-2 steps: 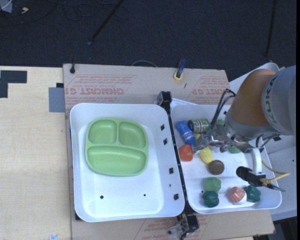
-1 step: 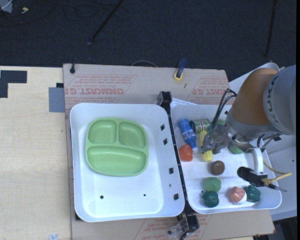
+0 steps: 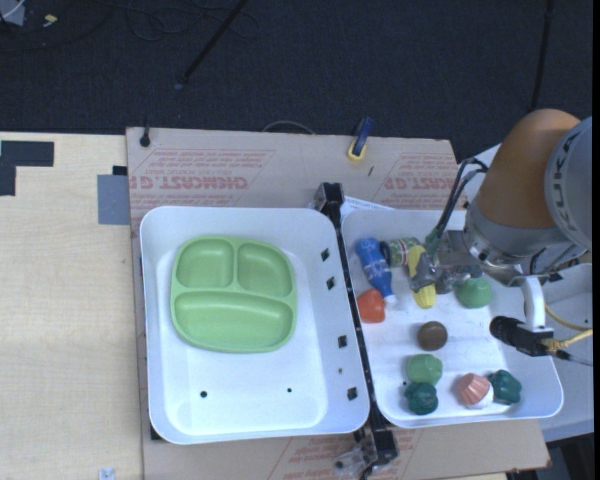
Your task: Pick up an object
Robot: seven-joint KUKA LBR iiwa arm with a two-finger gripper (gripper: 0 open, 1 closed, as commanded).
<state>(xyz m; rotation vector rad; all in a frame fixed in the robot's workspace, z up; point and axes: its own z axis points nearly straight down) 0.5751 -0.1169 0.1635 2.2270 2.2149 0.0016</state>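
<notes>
1. A yellow object (image 3: 421, 278) is lying in the upper middle of the right bin (image 3: 540, 408), and the gripper (image 3: 442, 266) is sitting right at its 2 o'clock side, touching or nearly touching it.
2. Whether the gripper is spread or pressed together, I cannot tell; dark wrist parts are hiding it, and nothing is showing clearly between its tips.
3. A green ball (image 3: 473, 291) is lying just at the gripper's 4 o'clock.
4. A blue bottle (image 3: 374, 266) is lying at the yellow object's 9 o'clock, with an orange piece (image 3: 371, 307) touching its lower end.
5. A brown ball (image 3: 432, 335) is resting at the yellow object's 6 o'clock, apart from it.
6. Further toward 6 o'clock, a light green lump (image 3: 424, 369) is sitting on a dark green one (image 3: 420, 398); a pink and white ball (image 3: 471, 390) and another dark green piece (image 3: 505, 387) are lying beside them.
7. The arm (image 3: 535, 183) is reaching in from 3 o'clock.
8. The left bin (image 3: 180, 408) is holding a green divided plate (image 3: 234, 294).
</notes>
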